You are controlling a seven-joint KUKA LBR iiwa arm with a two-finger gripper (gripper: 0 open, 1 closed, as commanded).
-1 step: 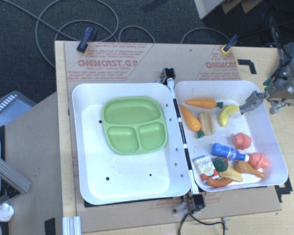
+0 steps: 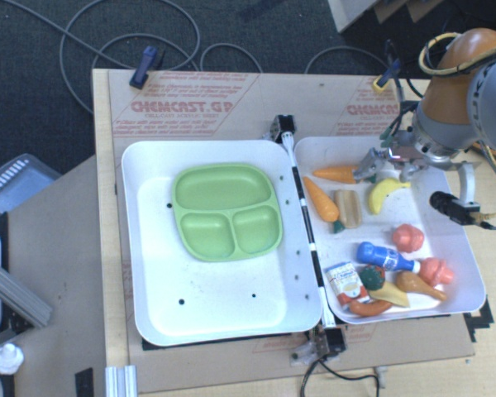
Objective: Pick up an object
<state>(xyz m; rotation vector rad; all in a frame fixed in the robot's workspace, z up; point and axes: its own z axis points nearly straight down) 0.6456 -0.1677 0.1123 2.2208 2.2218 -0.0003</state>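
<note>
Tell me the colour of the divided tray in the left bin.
Light green; the divided tray shows plainly in the camera view, lying in the left bin.

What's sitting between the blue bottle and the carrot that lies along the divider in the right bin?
In the camera view, a tan block lies between the carrot and the blue bottle; past the block, bare white bin floor.

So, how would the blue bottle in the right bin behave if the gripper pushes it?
The blue bottle lies on its side and looks round, so it would probably roll. It seems small, likely light plastic. Toys crowd close around it, so a push may shift them too.
</note>
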